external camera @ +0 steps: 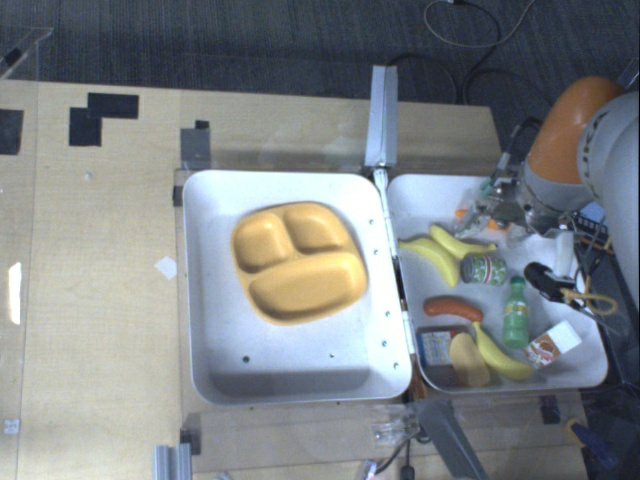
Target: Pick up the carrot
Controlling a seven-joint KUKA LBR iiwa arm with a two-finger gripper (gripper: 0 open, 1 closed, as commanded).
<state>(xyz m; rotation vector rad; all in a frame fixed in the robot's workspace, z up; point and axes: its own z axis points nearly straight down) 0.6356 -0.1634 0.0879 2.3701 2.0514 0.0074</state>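
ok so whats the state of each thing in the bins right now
yellow divided plate: right way up in the left bin
small can: on its side
green bottle: lying down
bananas: lying loose in the right bin
sausage: lying flat
carrot: lying by the gripper, too small to tell if gripped

wooden bench bearing two white bins

yellow tray in left bin | bananas, possibly sausage, right bin
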